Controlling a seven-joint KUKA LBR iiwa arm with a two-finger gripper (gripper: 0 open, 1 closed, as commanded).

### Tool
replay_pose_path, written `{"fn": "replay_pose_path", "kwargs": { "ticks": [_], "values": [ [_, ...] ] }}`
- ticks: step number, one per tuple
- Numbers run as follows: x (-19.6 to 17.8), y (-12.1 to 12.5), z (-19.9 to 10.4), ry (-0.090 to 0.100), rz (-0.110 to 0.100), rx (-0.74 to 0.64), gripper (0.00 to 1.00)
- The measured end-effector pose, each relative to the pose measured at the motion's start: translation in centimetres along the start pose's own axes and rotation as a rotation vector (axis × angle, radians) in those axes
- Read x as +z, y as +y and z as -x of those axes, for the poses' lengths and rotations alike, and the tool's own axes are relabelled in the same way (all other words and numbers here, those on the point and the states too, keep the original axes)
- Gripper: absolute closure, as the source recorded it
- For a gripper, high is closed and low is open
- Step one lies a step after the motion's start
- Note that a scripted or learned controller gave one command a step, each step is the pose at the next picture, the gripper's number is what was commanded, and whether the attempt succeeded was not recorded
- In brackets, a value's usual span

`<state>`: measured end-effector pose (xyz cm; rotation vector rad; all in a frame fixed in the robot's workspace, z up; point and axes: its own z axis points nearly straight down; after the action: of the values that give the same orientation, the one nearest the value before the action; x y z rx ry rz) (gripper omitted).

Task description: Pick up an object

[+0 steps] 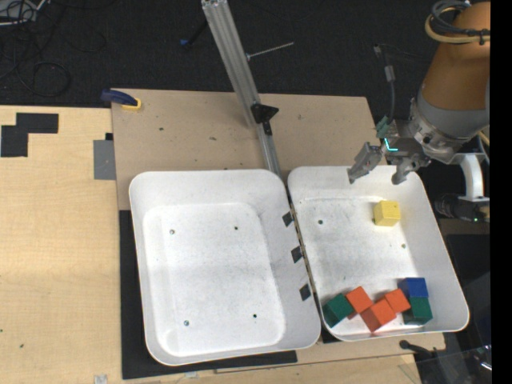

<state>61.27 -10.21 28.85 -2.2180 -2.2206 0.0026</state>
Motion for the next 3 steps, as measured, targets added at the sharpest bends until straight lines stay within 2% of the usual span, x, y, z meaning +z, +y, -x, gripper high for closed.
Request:
{"fn": "replay_pose_path", "kwargs": {
  "ticks": [3],
  "values": [
    [14.1,0.1,1.6,0.000,-0.005,0.004,0.00]
  ]
}}
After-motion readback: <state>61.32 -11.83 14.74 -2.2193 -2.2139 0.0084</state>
